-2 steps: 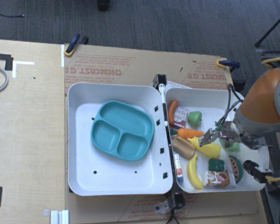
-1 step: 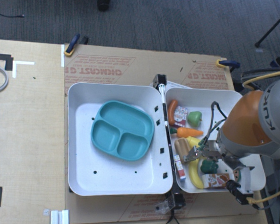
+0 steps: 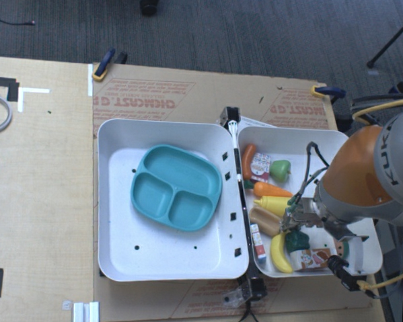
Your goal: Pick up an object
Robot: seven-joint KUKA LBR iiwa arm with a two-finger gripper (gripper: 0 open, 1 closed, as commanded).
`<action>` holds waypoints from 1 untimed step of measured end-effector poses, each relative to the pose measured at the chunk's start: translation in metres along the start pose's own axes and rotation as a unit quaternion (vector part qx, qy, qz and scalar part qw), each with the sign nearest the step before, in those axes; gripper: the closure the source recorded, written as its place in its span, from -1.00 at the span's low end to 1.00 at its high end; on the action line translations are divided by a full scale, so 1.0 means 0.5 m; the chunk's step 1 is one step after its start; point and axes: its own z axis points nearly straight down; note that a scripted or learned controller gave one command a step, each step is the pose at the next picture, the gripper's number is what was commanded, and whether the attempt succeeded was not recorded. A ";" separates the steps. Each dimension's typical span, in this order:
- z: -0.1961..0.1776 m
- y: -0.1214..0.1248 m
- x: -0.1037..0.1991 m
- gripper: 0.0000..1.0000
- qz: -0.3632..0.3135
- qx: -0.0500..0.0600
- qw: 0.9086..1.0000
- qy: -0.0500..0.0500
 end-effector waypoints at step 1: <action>-0.371 0.021 0.096 1.00 -0.005 0.004 1.000 0.000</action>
